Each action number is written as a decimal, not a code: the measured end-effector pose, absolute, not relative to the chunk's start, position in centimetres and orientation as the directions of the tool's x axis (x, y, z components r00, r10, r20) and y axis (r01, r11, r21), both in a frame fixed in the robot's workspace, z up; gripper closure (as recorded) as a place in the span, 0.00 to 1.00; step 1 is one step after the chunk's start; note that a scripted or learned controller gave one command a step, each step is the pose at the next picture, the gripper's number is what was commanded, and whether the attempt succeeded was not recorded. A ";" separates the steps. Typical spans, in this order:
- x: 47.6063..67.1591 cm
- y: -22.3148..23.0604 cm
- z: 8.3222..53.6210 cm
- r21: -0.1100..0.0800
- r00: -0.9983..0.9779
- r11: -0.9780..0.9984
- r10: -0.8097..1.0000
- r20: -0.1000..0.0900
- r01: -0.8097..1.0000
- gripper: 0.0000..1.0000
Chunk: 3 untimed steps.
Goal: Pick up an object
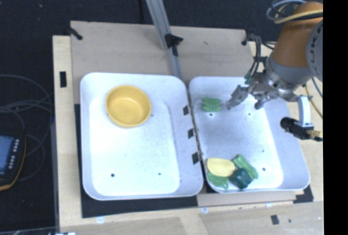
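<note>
While the hand [247, 97] hangs spread and empty, the green piece [211, 104] lies close at its nine o'clock, long axis crosswise.

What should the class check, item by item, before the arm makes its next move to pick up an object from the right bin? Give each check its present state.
1. Gripper is over the right bin, near its upper edge: ok.
2. Nothing visible between the gripper's fingers: ok.
3. Nearest target, the small green object, lies alone on the bin floor, just left of the gripper: ok.
4. Gripper centred over that green object: not ok, it sits off to the side.
5. Yellow object and green pieces are crowded in the bin's lower corner, touching: not ok for a clean grasp.
6. Height of the gripper above the bin floor: cannot tell.
</note>
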<state>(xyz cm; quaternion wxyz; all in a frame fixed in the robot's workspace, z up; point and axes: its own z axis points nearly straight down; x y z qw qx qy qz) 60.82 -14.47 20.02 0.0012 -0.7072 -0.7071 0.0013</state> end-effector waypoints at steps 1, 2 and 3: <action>59.9 -14.9 14.2 -0.005 0.001 -0.001 1.000 0.000 1.000 0.00; 59.9 -15.0 9.9 -0.002 0.001 -0.001 1.000 0.000 1.000 0.00; 60.0 -15.0 11.1 0.002 0.001 -0.001 1.000 0.001 1.000 1.00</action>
